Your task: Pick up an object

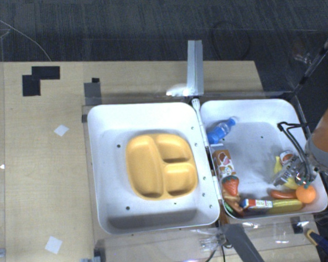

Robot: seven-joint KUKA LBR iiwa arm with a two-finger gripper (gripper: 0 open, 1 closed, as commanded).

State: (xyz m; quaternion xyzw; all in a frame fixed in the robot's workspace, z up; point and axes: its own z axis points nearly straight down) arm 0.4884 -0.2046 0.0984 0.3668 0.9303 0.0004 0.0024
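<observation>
Right now the arm is at the reach-and-grasp step, w/ the pincer (293,174) low in the right bin (251,108), near that bin's right wall and front corner. Whether it's apart or together I cannot tell, since the metal tip blends into the clutter beneath it, so no claim that anything is held. Nearest candidates: a yellow item (278,164) touching or just beside the pincer on its left, an orange ball (306,194) just below and slightly to its right, and a red piece (282,193) just below it. Further left along the front wall lies a yellow tube (271,205) w/ a red-white label, and beyond that a carrot-like toy (230,185) and a printed packet (223,161), both well apart from the pincer. A blue bottle (220,131) sits up-left, far from it, near the divider. The left bin (108,175) holds a tan compartment tray (159,165), well apart to the left. Judgement: the next move calls for settling over one single item, probably the ball or the yellow item, then closing squarely and lifting straight up; the crowding in that corner means a closing grip could nudge neighbours or slip off the round ball.
</observation>
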